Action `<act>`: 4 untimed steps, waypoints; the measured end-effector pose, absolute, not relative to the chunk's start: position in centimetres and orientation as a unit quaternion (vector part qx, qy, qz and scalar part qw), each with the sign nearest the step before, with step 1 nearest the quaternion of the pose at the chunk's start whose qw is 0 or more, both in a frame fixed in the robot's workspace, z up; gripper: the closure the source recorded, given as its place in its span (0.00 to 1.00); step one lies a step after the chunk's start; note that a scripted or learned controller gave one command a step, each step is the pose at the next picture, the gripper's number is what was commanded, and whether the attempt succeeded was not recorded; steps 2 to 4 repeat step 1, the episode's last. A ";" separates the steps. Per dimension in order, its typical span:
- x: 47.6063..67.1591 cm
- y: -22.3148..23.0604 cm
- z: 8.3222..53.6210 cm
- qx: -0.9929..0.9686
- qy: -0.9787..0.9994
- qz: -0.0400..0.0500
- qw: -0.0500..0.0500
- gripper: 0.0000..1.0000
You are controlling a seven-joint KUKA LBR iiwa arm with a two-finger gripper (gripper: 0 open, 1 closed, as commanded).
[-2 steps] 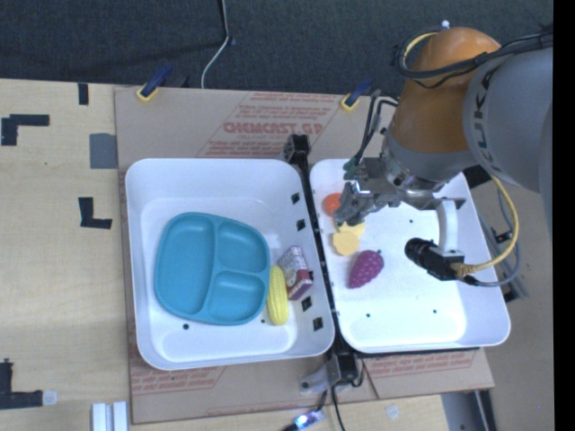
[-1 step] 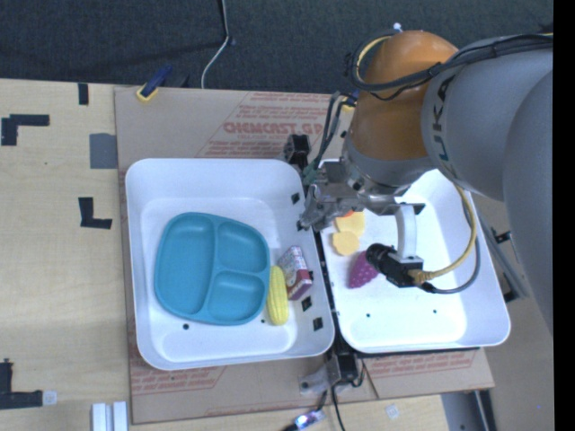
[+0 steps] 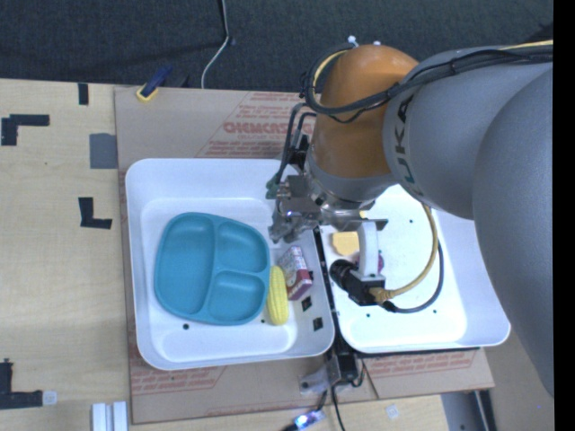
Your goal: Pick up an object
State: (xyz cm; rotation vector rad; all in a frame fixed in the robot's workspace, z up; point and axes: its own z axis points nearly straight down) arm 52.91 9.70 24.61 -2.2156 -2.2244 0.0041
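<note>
Your desk (image 3: 54,268) of pale wood, cardboard sheet (image 3: 225,128), two white bins (image 3: 144,187), one blue tray (image 3: 211,268), one corn cob (image 3: 278,295), hand (image 3: 289,218) grip you cannot tell.

A blue divided plate (image 3: 212,268) lies flat in the left bin; a yellow corn cob (image 3: 278,296) rests against its right edge; a small crumpled packet (image 3: 296,270) lies just beside the corn.

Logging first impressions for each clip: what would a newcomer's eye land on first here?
The big grey arm with its orange band fills the right side, its gripper low over the left bin. There a blue divided plate lies, with a yellow toy corn cob at its right edge.
</note>
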 end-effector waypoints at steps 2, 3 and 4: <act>53.0 9.6 24.6 -0.706 -0.708 0.001 0.001 0.00; 53.0 9.6 24.6 -0.706 -0.708 0.001 0.001 0.00; 53.0 9.6 24.6 -0.706 -0.708 0.001 0.001 0.00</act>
